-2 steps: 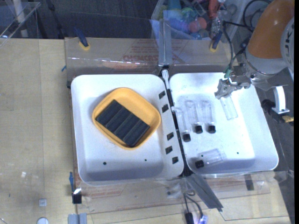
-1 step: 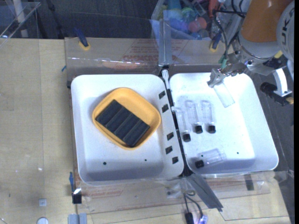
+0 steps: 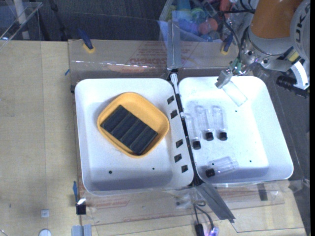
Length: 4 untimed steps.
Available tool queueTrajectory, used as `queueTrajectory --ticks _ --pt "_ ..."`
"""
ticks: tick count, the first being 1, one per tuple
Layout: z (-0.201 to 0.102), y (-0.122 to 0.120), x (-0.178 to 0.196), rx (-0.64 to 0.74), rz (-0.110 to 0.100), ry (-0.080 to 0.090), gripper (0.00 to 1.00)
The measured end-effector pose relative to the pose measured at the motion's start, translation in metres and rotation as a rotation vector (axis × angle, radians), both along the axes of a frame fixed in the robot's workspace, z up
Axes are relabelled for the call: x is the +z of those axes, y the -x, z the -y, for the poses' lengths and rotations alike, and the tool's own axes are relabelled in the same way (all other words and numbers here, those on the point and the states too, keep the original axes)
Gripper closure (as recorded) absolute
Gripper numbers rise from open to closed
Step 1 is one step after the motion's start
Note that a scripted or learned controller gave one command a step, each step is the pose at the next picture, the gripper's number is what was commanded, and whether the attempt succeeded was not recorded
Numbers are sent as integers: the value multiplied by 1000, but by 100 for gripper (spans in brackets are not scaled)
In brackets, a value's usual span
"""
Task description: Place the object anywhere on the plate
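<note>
A yellow plate (image 3: 133,123) with a black ribbed pad on it lies tilted in the left bin (image 3: 93,171). Several clear tubes with black caps lie in the right bin (image 3: 266,146): three side by side (image 3: 210,124) near its left wall, and one more (image 3: 219,165) toward the front. The gripper (image 3: 230,84) hangs over the right bin's back edge, above and behind the tubes, well apart from the plate. I see nothing held in it.
A clear box of coloured toys (image 3: 202,9) stands behind the bins. A divider with black clips (image 3: 177,127) runs between the bins. The arm's orange band (image 3: 275,9) fills the top right. Cables lie at the front (image 3: 204,220).
</note>
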State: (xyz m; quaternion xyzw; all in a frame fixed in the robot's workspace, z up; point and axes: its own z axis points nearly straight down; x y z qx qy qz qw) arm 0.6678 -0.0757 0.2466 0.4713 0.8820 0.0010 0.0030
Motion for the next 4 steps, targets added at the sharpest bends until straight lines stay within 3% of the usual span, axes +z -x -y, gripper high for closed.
queueTrajectory --ticks 1,2,3,4 --pt "-16 0 -20 273 -5 -1 100" --pt "-29 10 7 540 0 1 100" --pt "-16 14 -16 809 -3 1 100" --pt "-27 9 -6 1048 3 5 100"
